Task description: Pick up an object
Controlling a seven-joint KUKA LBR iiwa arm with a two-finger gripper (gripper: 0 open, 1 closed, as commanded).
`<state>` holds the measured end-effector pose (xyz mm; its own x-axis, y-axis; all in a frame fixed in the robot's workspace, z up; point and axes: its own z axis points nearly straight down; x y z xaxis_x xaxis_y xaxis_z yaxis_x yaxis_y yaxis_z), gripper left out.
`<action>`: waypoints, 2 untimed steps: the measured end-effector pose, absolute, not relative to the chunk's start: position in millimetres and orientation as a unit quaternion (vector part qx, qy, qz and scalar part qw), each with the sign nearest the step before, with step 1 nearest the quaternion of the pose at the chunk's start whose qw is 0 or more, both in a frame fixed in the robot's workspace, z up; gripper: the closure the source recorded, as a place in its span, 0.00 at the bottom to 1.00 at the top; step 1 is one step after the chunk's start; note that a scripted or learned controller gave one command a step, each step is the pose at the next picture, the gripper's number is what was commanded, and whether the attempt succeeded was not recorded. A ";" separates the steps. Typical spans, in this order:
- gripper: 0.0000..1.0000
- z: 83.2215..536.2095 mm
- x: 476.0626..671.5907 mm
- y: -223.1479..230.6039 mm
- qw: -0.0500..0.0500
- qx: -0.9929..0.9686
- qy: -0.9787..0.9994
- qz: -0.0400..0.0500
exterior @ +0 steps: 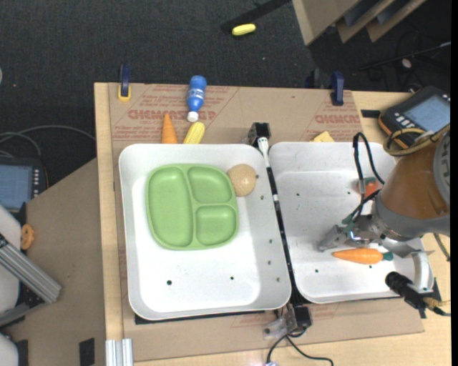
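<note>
Camera view: gripper point(342, 241) jaws spread just beside the carrot point(357, 255).

The floor point(107, 43) was dark grey carpet, dim around the edges. The desk point(229, 107) stood in the middle, topped with a printed brown cardboard sheet held by 2 blue clamps point(125, 82) along its far edge. Black cables point(43, 132) looped over the carpet on the left, near an aluminium rail point(28, 275). A small yellow object point(244, 29) lay on the carpet beyond the desk, beside pale wooden furniture point(343, 21).
</note>
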<state>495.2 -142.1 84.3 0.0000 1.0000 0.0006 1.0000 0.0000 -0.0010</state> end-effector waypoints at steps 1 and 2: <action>0.00 84.3 495.2 -142.1 0.001 -0.707 -0.707 0.000; 0.00 84.3 495.2 -142.1 0.001 -0.707 -0.707 0.000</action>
